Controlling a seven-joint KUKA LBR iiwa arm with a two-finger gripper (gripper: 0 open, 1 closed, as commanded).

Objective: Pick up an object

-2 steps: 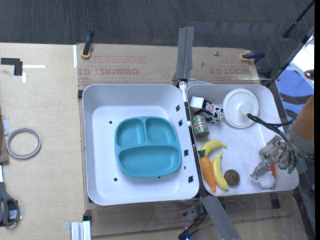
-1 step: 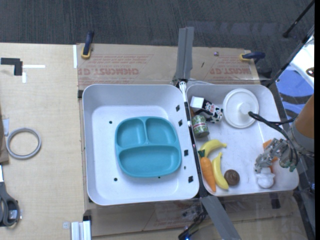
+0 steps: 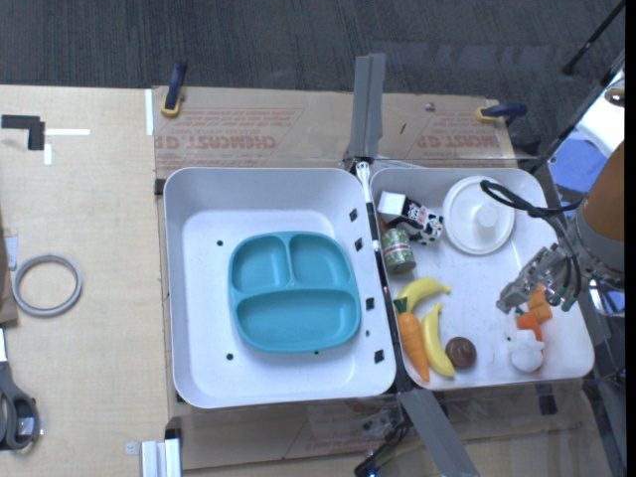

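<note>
White bins side by side, my gripper (image 3: pixel 532 288) low at the right edge of the frame.

I see it hanging over the right bin (image 3: pixel 497 371), just above a small orange toy (image 3: pixel 535 315) and a white piece (image 3: pixel 526 353); I cannot tell whether it is spread or closed. Bananas (image 3: pixel 429 311), a carrot (image 3: pixel 412 344) and a white dish (image 3: pixel 478 217) lie further left. A teal divided plate (image 3: pixel 294 292) sits in the left bin (image 3: pixel 199 296).

toys (image 3: pixel 427 316) crowd right bin (image 3: pixel 497 374)
</note>
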